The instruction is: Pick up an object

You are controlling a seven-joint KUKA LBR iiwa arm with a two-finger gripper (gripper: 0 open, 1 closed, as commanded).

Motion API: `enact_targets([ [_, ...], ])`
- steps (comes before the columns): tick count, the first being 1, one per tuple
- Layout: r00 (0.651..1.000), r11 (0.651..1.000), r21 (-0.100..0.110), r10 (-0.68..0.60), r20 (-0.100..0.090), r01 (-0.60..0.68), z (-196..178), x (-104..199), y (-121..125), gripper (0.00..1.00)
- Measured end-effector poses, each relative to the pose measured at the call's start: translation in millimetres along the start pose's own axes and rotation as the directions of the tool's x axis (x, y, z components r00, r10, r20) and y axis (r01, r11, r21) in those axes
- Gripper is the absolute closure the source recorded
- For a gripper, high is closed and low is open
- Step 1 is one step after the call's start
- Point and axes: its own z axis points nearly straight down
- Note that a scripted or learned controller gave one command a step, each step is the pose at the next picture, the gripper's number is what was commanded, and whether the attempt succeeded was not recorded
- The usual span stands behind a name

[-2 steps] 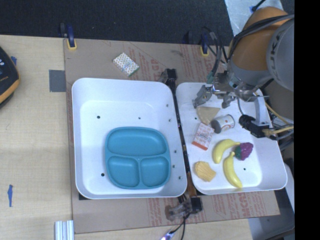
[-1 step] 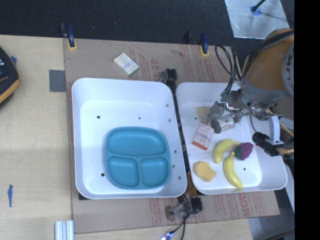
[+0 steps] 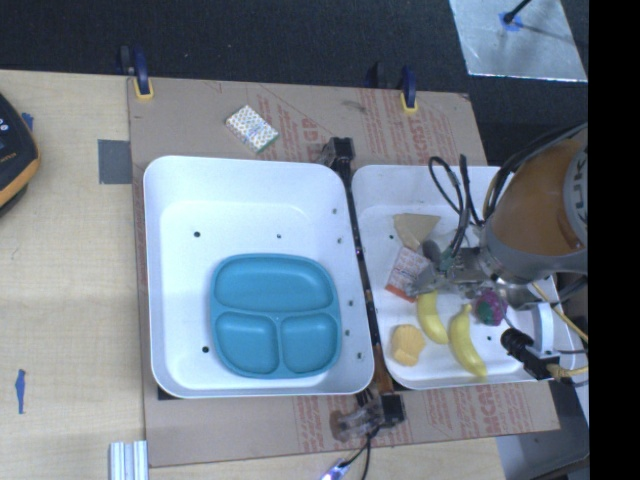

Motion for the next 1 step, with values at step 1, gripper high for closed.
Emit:
enact_targets([
  [1,1.000,1.000,0.002,-0.005,-0.003,0.005,-10.6,1.0,0.6,1.00],
])
